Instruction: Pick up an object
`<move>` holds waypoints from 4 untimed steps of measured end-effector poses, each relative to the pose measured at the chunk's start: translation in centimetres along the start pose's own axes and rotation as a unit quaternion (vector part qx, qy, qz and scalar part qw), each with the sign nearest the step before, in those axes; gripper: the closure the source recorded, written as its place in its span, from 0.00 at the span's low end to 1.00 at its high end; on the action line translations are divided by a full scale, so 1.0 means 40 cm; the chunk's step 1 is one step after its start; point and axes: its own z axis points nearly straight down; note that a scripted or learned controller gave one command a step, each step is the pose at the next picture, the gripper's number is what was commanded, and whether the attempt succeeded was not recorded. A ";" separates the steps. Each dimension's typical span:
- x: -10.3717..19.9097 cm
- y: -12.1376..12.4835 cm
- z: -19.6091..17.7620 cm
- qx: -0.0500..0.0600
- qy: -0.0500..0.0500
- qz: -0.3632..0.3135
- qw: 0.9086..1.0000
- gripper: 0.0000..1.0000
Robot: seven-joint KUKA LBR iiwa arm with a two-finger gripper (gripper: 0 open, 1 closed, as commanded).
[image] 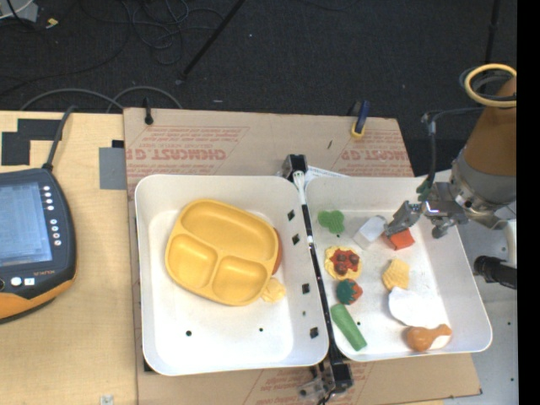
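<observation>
My gripper (405,217) hangs low over the far right part of the right bin (472,310), just above a small orange-red block (402,240); whether they touch is unclear. Nothing shows in the gripper's grasp. Near it lie a pale grey block (369,229) and a green piece (331,221). Further forward are a yellow wedge (395,273), a yellow-and-red round toy (343,262), a red-and-green berry (348,291), a green cucumber (348,326), a white disc (418,306) and a brown drumstick (426,337).
In the left bin (160,310) a yellow divided tray (222,250) lies upside down, with a small yellow piece (272,290) at its right corner. A black divider (310,251) separates the bins. A control tablet (29,234) rests at the far left.
</observation>
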 end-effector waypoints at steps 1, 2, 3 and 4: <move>-0.002 0.000 -0.017 0.003 0.001 0.000 1.000 1.00; 0.256 -0.098 -0.214 -0.003 0.000 -0.004 1.000 1.00; 0.502 -0.180 -0.207 0.001 0.000 -0.005 1.000 1.00; 0.601 -0.234 -0.495 -0.006 -0.001 -0.003 1.000 1.00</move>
